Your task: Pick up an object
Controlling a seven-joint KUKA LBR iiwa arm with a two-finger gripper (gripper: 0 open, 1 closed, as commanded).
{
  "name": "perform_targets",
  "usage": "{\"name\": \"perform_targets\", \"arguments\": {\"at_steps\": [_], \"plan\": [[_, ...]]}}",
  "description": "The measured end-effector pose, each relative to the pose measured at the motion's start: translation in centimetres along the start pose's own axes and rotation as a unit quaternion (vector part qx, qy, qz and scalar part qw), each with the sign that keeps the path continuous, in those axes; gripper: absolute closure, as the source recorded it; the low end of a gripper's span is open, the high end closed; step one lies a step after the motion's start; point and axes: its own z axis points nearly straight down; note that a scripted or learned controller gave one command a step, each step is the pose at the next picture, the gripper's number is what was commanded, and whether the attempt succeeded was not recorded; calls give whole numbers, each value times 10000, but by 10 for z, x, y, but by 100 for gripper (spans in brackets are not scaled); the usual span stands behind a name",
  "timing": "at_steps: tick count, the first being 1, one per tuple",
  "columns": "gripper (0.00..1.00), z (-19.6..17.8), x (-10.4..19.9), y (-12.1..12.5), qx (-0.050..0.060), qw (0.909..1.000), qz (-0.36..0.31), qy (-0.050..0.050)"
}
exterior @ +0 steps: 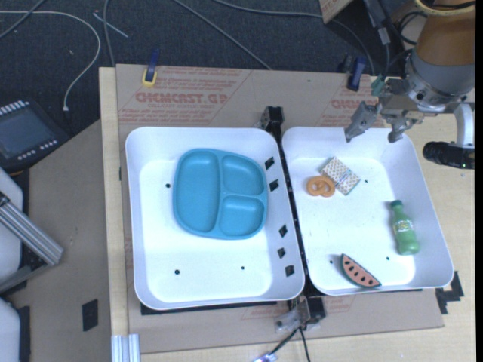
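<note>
We count 2 white bins: the left bin (147,225) and the right bin (430,225), touching side by side. In the left bin lies 1 blue divided plate (220,193), with 3 sections. In the right bin we count 4 objs, and we place them relative to the pretzel (320,186), which lies near the bin's upper middle. The checkered packet (340,176) is just beside it, up and to the right. The green bottle (404,228) lies well apart, right and lower. The watermelon slice (359,271) is well below it, near the front rim. The arm comes in from the upper right, wrist pointing down. The gripper (376,130) hangs above and right of the pretzel, over the bin's far rim; its 2 fingers are spread apart, nothing between them.
</note>
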Motion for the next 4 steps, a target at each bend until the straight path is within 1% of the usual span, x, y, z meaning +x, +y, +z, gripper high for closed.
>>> {"name": "perform_targets", "arguments": {"at_steps": [1,2,3,4], "plan": [[0,-7,0,2,-63,10000,-12,-8],[0,35,-1,-1,-38,10000,-11,-4],[0,88,-8,6,-38,10000,-10,-4],[0,132,-14,7,-34,10000,-9,-2]]}}
